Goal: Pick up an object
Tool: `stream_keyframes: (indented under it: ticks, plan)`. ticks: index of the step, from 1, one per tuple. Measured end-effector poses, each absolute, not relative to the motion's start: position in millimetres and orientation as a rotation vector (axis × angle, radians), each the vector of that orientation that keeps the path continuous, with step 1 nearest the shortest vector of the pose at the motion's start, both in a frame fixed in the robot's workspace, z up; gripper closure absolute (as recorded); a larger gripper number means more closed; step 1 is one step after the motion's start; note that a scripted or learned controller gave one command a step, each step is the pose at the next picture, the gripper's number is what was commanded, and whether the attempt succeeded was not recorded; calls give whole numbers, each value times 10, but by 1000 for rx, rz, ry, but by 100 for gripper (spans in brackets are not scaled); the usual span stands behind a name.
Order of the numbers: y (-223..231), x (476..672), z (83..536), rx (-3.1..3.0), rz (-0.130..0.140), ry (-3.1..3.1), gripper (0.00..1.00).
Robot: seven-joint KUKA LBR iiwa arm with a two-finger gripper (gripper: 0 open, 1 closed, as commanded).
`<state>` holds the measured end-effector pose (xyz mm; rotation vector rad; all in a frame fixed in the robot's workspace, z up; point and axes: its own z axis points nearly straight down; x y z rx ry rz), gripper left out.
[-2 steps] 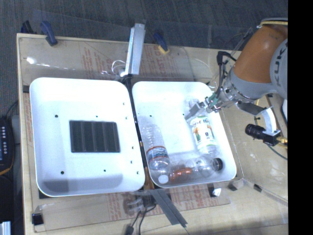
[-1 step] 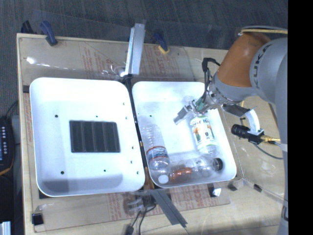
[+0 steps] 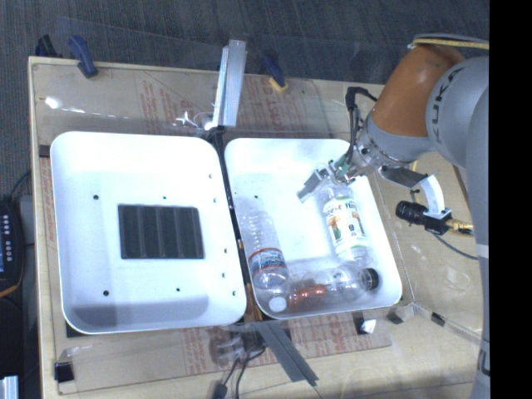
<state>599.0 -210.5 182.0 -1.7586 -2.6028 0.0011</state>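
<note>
Clear plastic bottles (image 3: 270, 260) in right bin (image 3: 274, 152); dark panel (image 3: 160, 231) in left bin (image 3: 75, 165).

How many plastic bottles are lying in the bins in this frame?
3, all in the right bin: a clear bottle at its left side, a white-labelled bottle under the gripper, another along the near wall.

Two white bins sitting side by side on bench (image 3: 125, 352). Left bin (image 3: 75, 223) w/ dark ribbed panel (image 3: 160, 231) lying flat at centre. Metal bar (image 3: 229, 86) standing at rear btwn bins. Blue clamps (image 3: 81, 54) gripping bench back edge, another (image 3: 273, 71) near bar. Black cable (image 3: 229, 376) trailing off front.
</note>
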Motion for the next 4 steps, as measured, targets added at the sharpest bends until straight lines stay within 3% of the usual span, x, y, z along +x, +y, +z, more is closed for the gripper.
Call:
stream_keyframes:
  ticks: [1, 2, 3, 4]
  plan:
    - [-2091, 6135, 2592, -1508, 1, -2759, 0]
    - [-2082, 6110, 2153, -1337, 1, -2842, 0]
    - [-2027, 6177, 2640, -1436, 2, -2796, 0]
    - [-2095, 5829, 2037, -1277, 1, -2869, 0]
